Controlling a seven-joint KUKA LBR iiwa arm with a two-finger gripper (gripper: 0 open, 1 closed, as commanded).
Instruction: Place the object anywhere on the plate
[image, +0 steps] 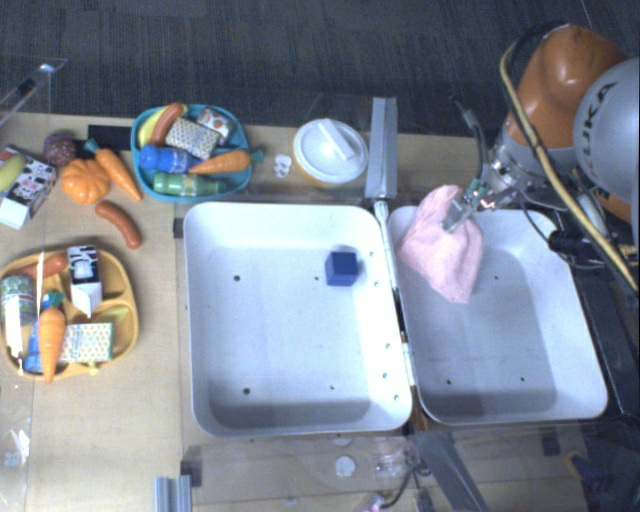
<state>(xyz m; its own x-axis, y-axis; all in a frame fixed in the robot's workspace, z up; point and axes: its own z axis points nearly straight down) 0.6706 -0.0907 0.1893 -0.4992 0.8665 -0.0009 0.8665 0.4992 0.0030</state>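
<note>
Fingers (462, 213) of the gripper (466, 215) pinch the upper right part of a pink cloth (443, 250), so they are closed on the fabric. The grey arm (590, 110) reaches in from the upper right of the frame, its orange band (560, 65) high near the top edge, and the wrist slants down and to the left toward the top left corner of the right bin (560, 390).

That cloth is pale pink, soft and crumpled, bunched at the top where it is gripped and hanging down in a loose flap. It lies over the upper left of the right bin, close to the divide between the bins. I cannot tell how much of it rests on the bin floor.

Two white bins sit side by side. One small blue block (342, 267) lies in the left bin (250, 390), toward its upper right. Above the bins at top centre stands one round white and yellow lidded container (331, 150). One blue bowl (240, 178) in the upper left of the frame holds toy food, and one yellow plate (125, 300) at the left edge holds more, including a carrot (50, 335). Loose on the bench between them lie one small orange pumpkin (83, 180), one carrot, and one sausage (119, 224).
</note>
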